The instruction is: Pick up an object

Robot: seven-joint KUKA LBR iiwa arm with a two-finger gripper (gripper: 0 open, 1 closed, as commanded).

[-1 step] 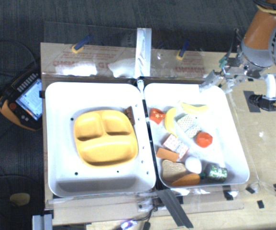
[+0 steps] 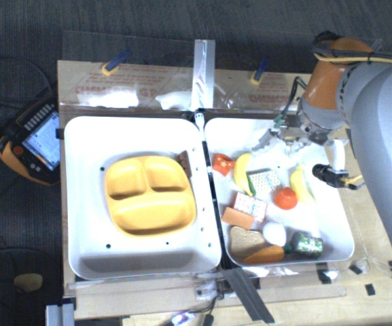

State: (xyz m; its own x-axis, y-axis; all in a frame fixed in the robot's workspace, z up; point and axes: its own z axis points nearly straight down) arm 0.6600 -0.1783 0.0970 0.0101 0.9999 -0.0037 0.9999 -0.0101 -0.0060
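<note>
Hovering above the right bin, the gripper sits beyond the red tomato — a likely target amid crowded toy food; finger spread — cannot tell.

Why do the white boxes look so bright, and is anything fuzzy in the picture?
In the camera view, strong overhead light washes out the two shallow white plastic bins, so their walls lose detail; the sectioned yellow plastic tray casts only a faint shadow; the grey arm's two-finger gripper looks soft and slightly blurred.
</note>
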